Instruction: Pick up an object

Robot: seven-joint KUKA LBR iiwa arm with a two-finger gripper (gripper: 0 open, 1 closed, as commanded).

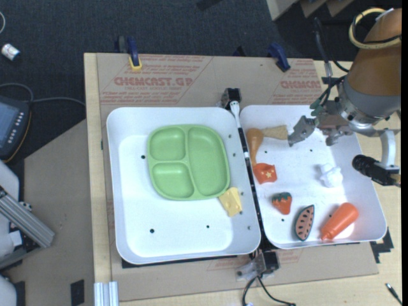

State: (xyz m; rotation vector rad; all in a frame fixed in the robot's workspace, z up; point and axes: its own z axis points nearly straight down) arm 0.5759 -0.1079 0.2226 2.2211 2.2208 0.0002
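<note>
Several toy foods lie in the right bin [376,218]: an orange cone [255,143] and a tan wedge [277,132] at the far left corner, a red piece [264,172], a strawberry [282,202], a watermelon slice [304,222], an orange carrot [338,220] and a small white piece [329,175]. My gripper [317,134] hangs over the far part of this bin, right of the tan wedge. It is open, its fingers spread wide with bare bin floor between them.
The left bin [127,222] holds a green divided plate [189,161] and a yellow wedge [231,201] at the plate's near right corner. A black bar [375,168] of the arm reaches over the right bin's right edge.
</note>
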